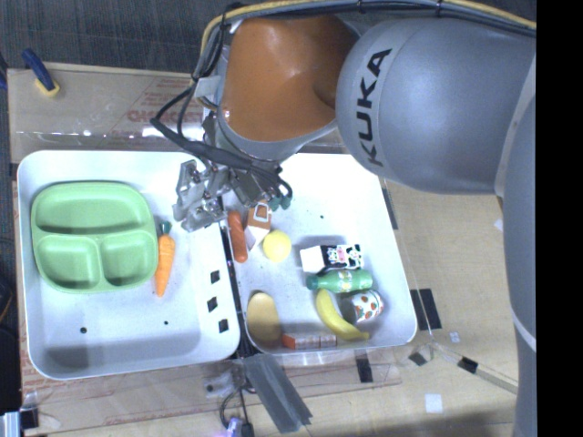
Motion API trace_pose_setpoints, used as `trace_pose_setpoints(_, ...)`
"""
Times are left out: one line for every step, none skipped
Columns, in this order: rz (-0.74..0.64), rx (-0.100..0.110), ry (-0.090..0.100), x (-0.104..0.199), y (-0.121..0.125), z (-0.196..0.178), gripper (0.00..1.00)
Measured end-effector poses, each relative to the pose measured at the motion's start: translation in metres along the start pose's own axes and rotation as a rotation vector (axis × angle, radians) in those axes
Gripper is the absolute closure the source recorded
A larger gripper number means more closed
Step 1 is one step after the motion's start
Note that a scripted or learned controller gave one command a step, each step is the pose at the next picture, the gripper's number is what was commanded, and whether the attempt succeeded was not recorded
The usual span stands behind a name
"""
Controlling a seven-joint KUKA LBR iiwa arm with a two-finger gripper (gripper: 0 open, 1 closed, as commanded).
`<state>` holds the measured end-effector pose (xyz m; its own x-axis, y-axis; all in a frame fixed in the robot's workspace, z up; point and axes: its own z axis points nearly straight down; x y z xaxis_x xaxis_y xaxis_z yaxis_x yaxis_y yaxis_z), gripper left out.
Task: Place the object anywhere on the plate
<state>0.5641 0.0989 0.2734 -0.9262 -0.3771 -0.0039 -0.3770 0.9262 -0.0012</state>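
Carrot [163, 264]: lies in the left bin [55, 358], touching the right edge of the green plate [91, 235], not on it. Gripper [205, 198]: hangs over the divide between the bins, near a sausage [238, 235]; you cannot tell how it is set. Right bin [387, 235]: lemon [277, 246], banana [339, 317], milk carton [332, 257]. Advice: bring your gripper down along the carrot's length, grasp mid-body, lift clear over the plate's rim.

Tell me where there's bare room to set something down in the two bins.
Left white bin: bare floor below the green three-compartment plate and orange carrot. Right white bin: bare upper right corner; crowded around the yellow banana.
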Motion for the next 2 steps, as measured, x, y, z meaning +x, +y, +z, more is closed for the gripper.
trace_pose_setpoints(-0.144, 0.002, -0.002, 0.043, -0.005, -0.140, 1.00)
trace_pose_setpoints(-0.046, 0.003, -0.003, 0.088, -0.030, -0.162, 1.00)
